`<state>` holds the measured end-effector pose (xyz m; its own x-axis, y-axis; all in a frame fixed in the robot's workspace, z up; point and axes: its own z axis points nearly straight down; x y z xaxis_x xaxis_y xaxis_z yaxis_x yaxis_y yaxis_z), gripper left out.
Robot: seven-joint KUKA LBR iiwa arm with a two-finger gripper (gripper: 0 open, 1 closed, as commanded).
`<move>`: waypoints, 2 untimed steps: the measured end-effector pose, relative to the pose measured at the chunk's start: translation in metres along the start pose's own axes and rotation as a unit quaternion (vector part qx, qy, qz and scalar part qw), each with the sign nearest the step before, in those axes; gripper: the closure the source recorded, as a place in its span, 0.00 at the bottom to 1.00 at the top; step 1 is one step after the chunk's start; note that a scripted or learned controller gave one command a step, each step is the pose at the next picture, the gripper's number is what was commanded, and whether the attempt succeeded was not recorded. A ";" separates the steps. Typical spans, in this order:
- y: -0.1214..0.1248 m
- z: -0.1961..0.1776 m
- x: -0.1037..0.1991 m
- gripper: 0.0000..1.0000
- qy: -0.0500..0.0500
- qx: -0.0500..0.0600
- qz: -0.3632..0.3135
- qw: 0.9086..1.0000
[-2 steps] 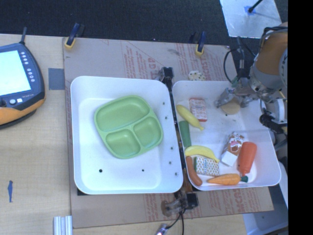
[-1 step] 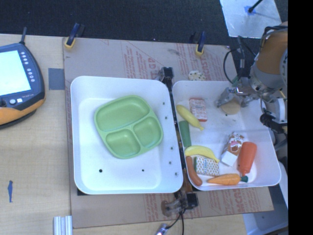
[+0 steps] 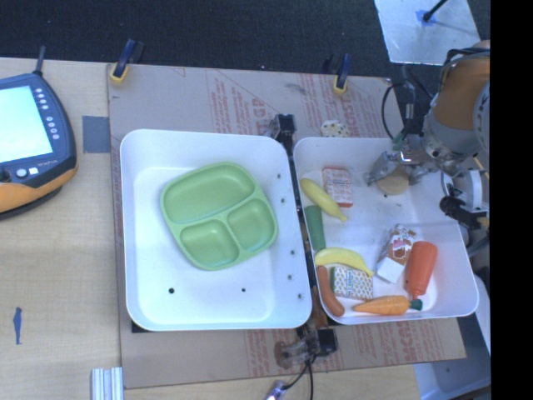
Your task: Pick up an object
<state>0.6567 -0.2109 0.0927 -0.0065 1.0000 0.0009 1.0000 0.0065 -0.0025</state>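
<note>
Bright, even light; soft focus, faint shadows.

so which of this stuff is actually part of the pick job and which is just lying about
Job:
- two-finger gripper over a round tan object
- right white bin of toy food: yellow banana, large orange carrot

Lying about:
- green three-compartment plate in the left white bin
- grey and orange handheld screen pendant

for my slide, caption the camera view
Pincer over the right bin's far end; green divided plate lies in the left bin.
</note>
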 end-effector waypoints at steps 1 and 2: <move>0.000 -0.001 0.000 0.00 0.000 0.000 0.000 1.000; 0.000 0.000 0.000 0.00 0.000 0.000 0.000 1.000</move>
<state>0.6567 -0.2109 0.0928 -0.0067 1.0000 0.0013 1.0000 0.0067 -0.0029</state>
